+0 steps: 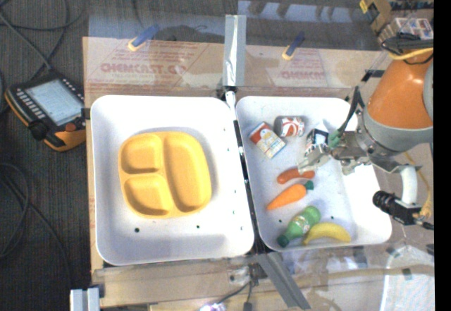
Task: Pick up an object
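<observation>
Bench bins: left bin (106, 232) with yellow tray (166, 173); right bin (366, 228) with carrot (287, 196), banana (326, 233).

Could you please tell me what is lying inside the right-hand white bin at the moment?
The right bin holds a small carton, a can, two carrots, a green bottle and a banana. The gripper covers whatever lies beneath it.

Faint red lettering reading "CHEMCAST" shows on the protective sheet (144, 66) behind the bins; nothing else is legible.
</observation>
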You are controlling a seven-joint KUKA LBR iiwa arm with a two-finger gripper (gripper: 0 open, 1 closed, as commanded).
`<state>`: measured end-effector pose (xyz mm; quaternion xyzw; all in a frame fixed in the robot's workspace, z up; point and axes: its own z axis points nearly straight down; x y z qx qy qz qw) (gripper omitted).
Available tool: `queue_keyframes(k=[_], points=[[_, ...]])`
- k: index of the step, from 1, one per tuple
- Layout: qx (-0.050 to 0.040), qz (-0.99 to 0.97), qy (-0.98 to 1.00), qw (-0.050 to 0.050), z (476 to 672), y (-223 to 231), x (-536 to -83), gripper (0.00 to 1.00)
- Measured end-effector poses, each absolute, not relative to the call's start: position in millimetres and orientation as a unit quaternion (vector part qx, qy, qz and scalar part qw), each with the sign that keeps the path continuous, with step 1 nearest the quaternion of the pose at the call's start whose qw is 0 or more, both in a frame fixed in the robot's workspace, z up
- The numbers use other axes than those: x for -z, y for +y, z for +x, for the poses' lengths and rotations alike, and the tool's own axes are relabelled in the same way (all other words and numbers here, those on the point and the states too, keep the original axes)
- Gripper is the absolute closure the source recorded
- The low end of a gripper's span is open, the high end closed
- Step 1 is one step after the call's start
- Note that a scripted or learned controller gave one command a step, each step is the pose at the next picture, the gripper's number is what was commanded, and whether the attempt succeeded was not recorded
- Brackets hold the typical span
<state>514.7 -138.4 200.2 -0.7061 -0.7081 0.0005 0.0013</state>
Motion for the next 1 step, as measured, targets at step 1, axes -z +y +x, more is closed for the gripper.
queue_keyframes(k=[1], points=[[0.0025, -0.613, -0.79, -0.003, 507.4, -105.4, -88.8, 0.0]])
